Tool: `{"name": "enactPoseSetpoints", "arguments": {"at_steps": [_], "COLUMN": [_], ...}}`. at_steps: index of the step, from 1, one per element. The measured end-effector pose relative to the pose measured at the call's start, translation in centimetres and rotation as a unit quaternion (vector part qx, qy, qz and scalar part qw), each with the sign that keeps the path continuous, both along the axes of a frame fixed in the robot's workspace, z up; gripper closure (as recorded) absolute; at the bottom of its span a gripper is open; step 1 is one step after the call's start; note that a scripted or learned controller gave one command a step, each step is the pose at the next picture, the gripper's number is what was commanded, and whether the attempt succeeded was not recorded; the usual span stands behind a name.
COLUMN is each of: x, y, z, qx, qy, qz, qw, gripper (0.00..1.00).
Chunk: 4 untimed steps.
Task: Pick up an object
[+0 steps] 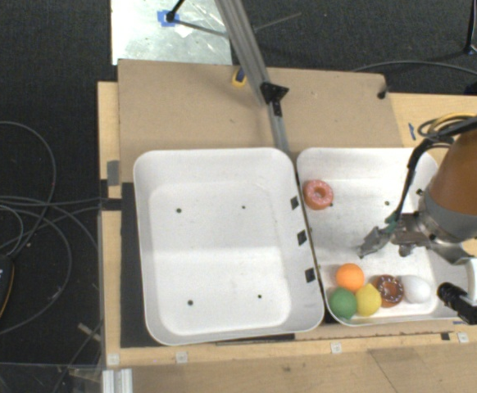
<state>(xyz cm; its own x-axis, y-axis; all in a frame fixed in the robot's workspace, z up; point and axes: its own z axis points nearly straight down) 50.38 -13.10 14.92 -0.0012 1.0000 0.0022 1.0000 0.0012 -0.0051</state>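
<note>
Overhead, two shallow white bins sit side by side on a bench. A grey arm with an orange band reaches in from the right, its gripper (376, 242) hanging over bare floor in the middle of the right bin (361, 166); whether it is spread or pinched is too small to tell, and nothing visibly sits in it. A pink donut (318, 193) lies near that bin's upper left. Clustered along its near edge are an orange ball (350, 277), green ball (342, 303), yellow ball (369, 300), chocolate donut (388, 290) and white egg (417, 289). Apparently the approach step: next it must centre over one object and descend.
</note>
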Motion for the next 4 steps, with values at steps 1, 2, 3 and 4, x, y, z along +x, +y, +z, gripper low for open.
{"name": "enactPoseSetpoints", "arguments": {"at_steps": [1,2,3,4], "x": [-0.1,0.1,0.4,0.1], "y": [0.1,0.0,-1.0,-1.2], "z": [-5.2,-3.9,1.7,6.1], "qx": [-0.0002,-0.0011,-0.0022,-0.0020], "qy": [-0.001,-0.004,-0.006,-0.006], "qz": [0.000,0.000,0.001,0.002], "qw": [1.0000,1.0000,1.0000,1.0000], "gripper": [0.00,1.00,1.00,1.00]}}
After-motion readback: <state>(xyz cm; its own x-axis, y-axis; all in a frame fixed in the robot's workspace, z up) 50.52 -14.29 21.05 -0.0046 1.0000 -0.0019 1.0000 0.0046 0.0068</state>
